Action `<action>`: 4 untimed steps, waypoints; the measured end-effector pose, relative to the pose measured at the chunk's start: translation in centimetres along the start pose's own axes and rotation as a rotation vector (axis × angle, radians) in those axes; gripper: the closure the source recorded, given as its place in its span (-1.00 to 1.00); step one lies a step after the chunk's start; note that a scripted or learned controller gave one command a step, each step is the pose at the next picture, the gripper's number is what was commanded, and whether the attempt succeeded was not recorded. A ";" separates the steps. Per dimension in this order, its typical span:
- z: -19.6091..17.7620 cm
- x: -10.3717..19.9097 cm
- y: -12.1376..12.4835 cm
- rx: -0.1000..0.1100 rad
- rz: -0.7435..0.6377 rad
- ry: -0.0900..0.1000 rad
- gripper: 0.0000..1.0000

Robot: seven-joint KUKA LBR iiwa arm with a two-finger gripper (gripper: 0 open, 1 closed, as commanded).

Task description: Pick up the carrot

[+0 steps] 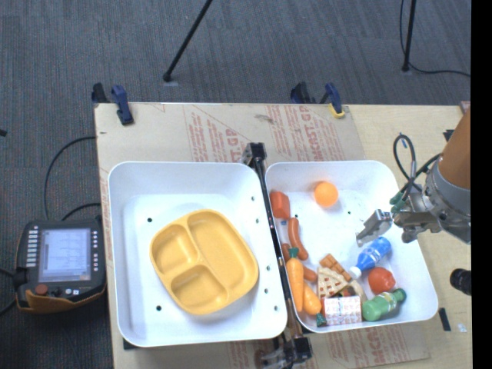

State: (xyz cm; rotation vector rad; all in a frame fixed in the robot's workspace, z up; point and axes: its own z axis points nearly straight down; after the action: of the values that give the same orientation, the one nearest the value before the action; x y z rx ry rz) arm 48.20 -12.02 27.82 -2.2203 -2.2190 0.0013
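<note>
Carrot (295, 281), orange, tapered, green top

- The brown cardboard sheet (231, 129) under the two white bins has red print on it. It's upside down from this angle, sitting inside a red triangle outline, and too blurry for me to make out any actual words.
- More of that red print near the sheet's bottom edge, also unreadable.
- The small pink-and-white box (342, 310) in the right bin has some marking, too small to read.
- The grey handheld pendant (60, 261) has a lit screen, contents illegible.
</note>
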 end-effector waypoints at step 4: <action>19.0 -5.4 16.3 -0.002 0.521 0.000 -1.00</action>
State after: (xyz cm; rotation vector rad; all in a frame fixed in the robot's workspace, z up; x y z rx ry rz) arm 64.44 -17.35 8.80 -2.7185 -1.5727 0.0001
